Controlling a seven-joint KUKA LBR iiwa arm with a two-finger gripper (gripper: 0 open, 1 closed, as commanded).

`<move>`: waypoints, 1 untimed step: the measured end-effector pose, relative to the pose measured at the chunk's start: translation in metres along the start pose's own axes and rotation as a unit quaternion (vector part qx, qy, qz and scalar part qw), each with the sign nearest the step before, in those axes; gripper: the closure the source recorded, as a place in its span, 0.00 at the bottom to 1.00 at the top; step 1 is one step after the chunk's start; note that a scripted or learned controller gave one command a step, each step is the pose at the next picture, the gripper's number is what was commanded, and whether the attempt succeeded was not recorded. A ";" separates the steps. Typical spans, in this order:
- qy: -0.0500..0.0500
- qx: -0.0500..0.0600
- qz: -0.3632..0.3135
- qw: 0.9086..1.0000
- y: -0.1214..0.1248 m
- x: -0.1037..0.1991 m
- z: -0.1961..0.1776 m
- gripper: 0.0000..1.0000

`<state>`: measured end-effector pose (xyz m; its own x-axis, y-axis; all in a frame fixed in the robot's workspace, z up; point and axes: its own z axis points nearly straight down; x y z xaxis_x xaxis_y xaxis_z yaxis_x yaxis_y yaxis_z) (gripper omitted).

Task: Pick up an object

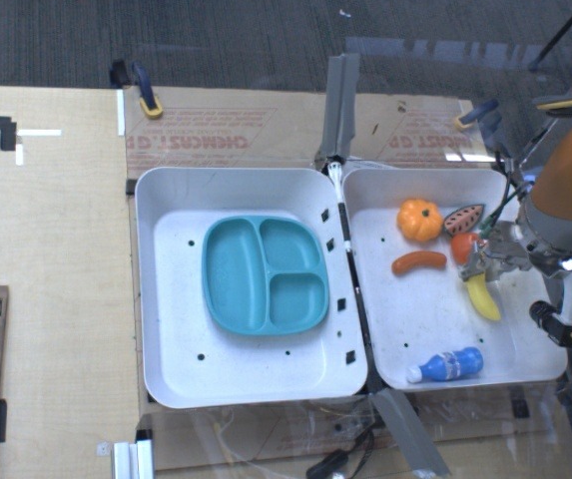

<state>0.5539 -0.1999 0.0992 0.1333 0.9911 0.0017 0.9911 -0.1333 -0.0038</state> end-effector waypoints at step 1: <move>-0.002 -0.002 0.062 0.998 0.048 0.066 -0.064 1.00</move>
